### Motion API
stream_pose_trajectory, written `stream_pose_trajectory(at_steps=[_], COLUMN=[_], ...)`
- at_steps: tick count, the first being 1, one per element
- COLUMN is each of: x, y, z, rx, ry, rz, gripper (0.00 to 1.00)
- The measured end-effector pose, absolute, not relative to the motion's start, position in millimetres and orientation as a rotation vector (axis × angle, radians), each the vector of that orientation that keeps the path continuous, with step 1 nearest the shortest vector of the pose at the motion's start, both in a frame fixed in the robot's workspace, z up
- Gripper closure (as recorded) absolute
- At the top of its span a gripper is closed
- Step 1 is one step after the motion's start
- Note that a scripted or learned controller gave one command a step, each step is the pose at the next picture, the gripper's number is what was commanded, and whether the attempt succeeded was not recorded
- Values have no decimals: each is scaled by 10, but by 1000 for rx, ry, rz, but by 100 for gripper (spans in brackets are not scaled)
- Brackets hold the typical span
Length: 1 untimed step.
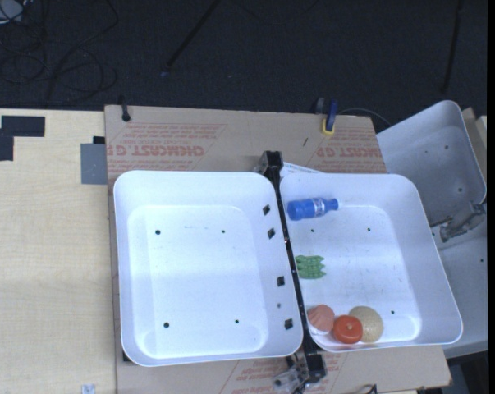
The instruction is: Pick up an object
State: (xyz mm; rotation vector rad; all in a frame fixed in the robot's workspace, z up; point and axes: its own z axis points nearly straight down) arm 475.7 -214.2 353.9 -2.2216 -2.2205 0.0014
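Inside the right bin (378,253) on the desk, a blue bottle (312,208) lies on its side near the far left corner, a green object (310,267) sits beside the left wall, and pink (320,317), red (347,329) and tan (368,322) round pieces cluster touching at the near edge.
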Motion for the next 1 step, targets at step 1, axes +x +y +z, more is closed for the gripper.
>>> stream_pose_trajectory(at_steps=[1], x=[4757], y=[-2142], z=[3539], rx=[-2222], ry=[-2220], rz=[1], gripper=[0])
